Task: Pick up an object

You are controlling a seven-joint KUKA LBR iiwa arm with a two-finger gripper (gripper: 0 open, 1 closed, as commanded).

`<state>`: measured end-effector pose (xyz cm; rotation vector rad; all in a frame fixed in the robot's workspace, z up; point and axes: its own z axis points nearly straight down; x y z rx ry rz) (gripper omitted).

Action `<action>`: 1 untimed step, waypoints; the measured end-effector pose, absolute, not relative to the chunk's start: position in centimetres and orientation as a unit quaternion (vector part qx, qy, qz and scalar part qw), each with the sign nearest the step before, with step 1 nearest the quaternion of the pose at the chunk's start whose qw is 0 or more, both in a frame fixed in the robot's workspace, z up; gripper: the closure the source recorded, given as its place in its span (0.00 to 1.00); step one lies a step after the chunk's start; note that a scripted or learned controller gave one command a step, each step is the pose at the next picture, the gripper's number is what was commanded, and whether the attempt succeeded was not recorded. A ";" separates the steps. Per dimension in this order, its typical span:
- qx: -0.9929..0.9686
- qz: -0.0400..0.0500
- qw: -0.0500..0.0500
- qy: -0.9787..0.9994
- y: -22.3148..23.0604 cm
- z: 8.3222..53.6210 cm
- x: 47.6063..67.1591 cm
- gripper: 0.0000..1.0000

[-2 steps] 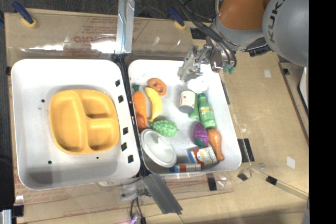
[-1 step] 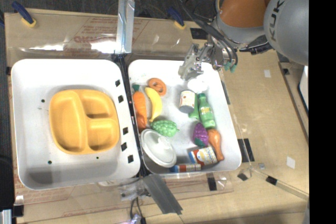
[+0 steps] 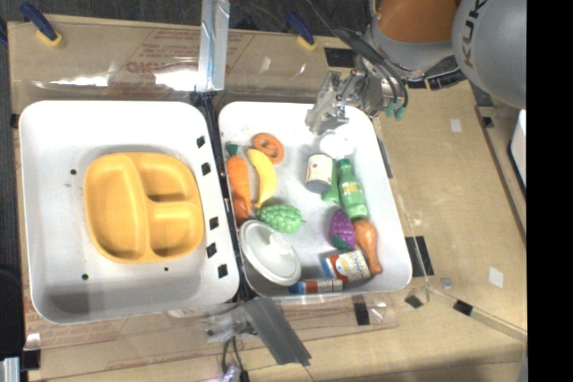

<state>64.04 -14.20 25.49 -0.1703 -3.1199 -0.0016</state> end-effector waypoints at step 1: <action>0.118 -0.001 0.002 -0.993 -20.7 23.5 61.4 1.00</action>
